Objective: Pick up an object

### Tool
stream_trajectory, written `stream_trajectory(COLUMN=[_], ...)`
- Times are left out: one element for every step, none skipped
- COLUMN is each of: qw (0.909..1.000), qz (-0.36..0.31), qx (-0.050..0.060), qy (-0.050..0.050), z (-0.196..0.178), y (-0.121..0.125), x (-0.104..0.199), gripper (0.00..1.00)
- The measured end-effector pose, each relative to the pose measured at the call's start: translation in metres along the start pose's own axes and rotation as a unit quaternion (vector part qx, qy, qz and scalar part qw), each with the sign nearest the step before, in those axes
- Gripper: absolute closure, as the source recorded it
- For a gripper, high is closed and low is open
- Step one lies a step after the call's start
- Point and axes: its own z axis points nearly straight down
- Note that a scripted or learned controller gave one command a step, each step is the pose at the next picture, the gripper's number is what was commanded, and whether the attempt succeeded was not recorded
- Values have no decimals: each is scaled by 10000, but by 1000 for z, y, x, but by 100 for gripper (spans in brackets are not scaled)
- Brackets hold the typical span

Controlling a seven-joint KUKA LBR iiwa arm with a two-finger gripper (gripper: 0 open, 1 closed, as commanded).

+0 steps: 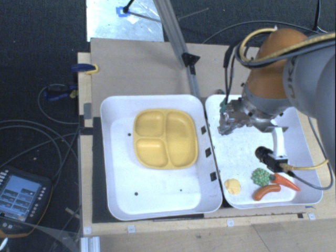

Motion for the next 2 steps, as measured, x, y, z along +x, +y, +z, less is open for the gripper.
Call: stream_trajectory(qw=[10000,10000], qz=[5,2], qx=[5,-2], qy=[-1,4], z=[5,3], y=[25,52], x=[43,97], gripper=[100,100])
